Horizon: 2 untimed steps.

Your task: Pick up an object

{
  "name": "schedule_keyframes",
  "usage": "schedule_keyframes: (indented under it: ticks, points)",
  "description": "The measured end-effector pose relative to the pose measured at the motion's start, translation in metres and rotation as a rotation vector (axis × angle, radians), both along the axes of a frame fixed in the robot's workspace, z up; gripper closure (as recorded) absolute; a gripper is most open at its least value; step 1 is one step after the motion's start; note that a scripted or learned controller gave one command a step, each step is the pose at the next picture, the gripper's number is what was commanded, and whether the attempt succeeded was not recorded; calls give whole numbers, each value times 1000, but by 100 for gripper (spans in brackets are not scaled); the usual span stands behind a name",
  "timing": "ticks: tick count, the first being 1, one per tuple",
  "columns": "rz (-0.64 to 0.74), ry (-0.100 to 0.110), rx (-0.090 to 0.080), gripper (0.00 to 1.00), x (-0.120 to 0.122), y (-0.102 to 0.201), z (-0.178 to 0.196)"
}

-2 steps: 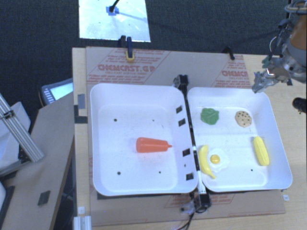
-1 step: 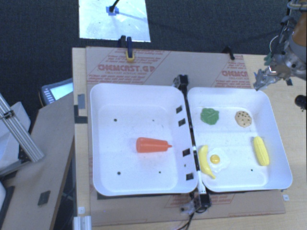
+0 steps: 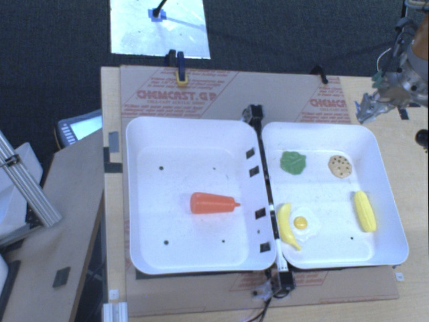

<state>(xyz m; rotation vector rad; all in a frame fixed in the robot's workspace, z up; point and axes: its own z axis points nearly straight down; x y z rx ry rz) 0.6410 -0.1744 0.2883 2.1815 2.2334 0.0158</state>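
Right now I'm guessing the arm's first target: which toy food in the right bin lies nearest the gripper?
The cookie, the round speckled one by the right bin's far edge, sits closest to the gripper. The corn, egg, banana and green leaf lie farther away.

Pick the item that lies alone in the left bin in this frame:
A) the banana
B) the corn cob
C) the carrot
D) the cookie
C: the orange carrot is the one item in the left bin, while the banana, cookie and corn cob all lie in the right bin.
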Motion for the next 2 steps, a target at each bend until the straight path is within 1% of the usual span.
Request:
schedule_keyframes:
  ticks: [2]
  points:
    - [8,-8,-3,100,2,0,23]
